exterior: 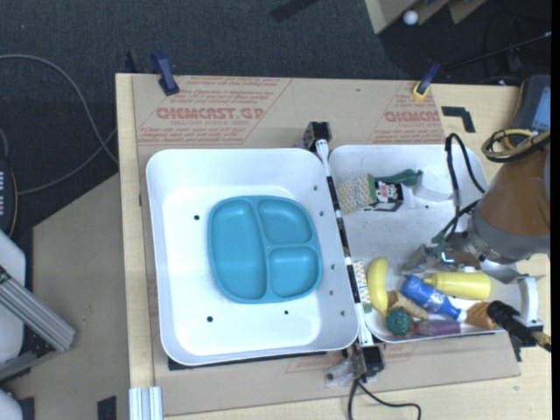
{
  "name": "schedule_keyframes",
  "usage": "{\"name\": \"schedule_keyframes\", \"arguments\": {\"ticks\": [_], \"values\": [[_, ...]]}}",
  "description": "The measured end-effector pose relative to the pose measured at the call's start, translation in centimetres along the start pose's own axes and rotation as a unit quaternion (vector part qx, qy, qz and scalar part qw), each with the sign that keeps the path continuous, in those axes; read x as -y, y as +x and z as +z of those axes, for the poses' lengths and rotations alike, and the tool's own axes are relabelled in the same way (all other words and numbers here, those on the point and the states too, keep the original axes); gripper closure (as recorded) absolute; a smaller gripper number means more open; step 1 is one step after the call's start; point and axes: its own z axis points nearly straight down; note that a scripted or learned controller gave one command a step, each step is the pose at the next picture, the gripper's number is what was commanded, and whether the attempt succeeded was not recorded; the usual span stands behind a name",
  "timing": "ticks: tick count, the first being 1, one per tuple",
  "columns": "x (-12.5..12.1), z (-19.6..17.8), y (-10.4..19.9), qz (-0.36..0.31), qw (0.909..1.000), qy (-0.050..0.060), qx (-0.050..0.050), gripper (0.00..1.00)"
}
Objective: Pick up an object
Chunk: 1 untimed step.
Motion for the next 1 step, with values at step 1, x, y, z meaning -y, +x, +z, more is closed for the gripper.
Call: {"name": "schedule_keyframes", "arguments": {"ticks": [1], "values": [[-5.10,-0.03,6.57,-0.001,1.0000,-0.001,0.000,0.00]]}}
